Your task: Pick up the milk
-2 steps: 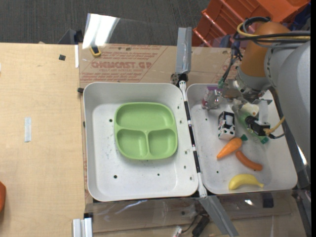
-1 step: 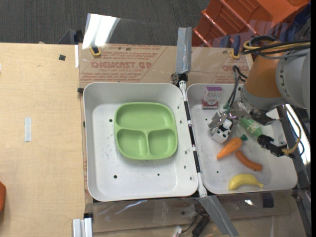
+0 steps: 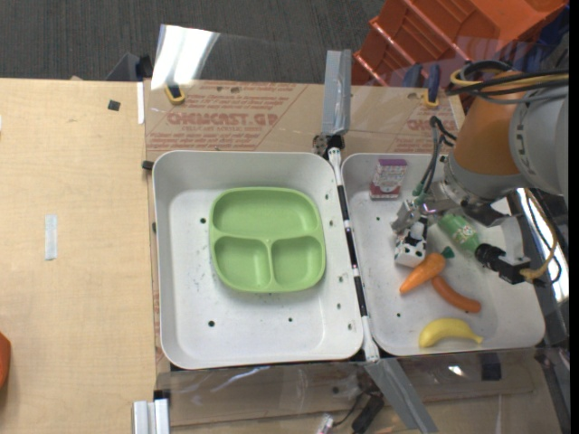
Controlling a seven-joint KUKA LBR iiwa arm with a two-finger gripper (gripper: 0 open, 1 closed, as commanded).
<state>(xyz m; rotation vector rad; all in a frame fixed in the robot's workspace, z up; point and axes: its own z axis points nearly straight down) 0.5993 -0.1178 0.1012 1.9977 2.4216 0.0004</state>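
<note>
Across the worktop (image 3: 72, 242) I saw my arm (image 3: 507, 143) reaching down, fingers (image 3: 409, 221) pinching one milk carton (image 3: 412, 250) beside two carrots (image 3: 423, 273), one banana (image 3: 449, 334).

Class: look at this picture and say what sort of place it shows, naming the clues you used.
Most likely a robotics lab bench: a grey arm reaches over two white bins, one holding a green divided plate, the other toy food like a banana.

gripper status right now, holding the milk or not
gripper: low over the milk carton in the right bin; open or shut cannot be told.
</note>
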